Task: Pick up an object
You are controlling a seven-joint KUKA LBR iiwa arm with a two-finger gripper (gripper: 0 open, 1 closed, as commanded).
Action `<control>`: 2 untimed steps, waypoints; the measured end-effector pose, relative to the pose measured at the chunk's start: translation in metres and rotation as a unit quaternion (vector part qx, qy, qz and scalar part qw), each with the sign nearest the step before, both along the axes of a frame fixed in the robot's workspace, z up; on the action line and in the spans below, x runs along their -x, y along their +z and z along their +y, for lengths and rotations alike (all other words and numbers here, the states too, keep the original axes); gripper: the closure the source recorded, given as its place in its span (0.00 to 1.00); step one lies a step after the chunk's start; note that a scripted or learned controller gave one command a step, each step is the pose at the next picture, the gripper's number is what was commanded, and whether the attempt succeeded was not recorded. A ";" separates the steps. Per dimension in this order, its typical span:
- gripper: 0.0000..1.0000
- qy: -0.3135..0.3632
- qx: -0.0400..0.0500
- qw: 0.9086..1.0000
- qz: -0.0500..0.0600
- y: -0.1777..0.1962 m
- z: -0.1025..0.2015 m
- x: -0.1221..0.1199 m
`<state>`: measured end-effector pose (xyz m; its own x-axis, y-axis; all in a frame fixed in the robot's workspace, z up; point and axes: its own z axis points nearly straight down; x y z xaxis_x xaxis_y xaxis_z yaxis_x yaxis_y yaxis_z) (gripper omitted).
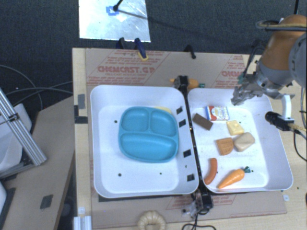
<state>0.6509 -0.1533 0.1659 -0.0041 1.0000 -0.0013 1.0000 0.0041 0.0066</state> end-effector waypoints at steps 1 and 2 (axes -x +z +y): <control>1.00 0.000 0.000 1.000 0.000 0.054 0.000 -0.002; 1.00 0.002 -0.001 1.000 0.002 0.058 0.046 0.005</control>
<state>0.6457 -0.1077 0.2241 -0.0079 1.0000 0.0003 1.0000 0.0079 0.0023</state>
